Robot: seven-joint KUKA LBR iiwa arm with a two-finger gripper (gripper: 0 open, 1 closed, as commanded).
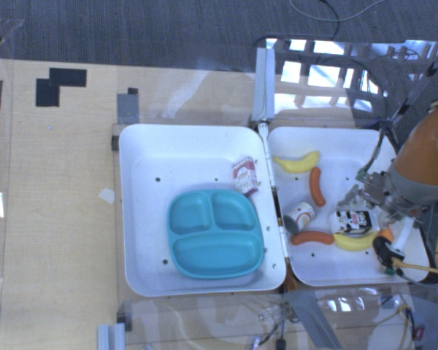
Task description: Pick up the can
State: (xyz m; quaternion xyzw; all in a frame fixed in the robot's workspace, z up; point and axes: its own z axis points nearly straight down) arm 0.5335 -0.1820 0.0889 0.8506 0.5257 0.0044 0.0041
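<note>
Standing of task: not done; the can (301,214) lies in the bin, not lifted, with nothing closed around it.
Work left: judged from this layout, all of it, namely approach, descent, grasp and lift.
Arm (423,162): enters at 3 o'clock of the right bin (328,141) and hangs over that bin's 3 o'clock half.
Left bin (142,195): sits beside the right bin, at its 9 o'clock; no part in the task.
Teal divided plate (214,233): in the left bin, toward 5 o'clock; no obstruction.
Gripper (361,197): apart from the can, at its 3 o'clock, above a black-and-white pack (352,220); whether it is open or closed cannot be told.
Upper banana (297,162): at 12 o'clock of the can, near the bin's far wall; clear of it.
Lower banana (354,241): at 4 o'clock of the can, just below the pack.
Lower sausage (312,238): at 5 o'clock of the can, just beside it; the likeliest obstacle to a clean grasp.
Upper sausage (318,186): at 1 o'clock of the can, near it; narrows the approach from that side.
Red packet (244,176): in the left bin at 2 o'clock, against the dividing wall.
Can position: right bin, 9 o'clock side, near the dividing wall, apparently lying tilted; the wall limits access from 9 o'clock.
</note>
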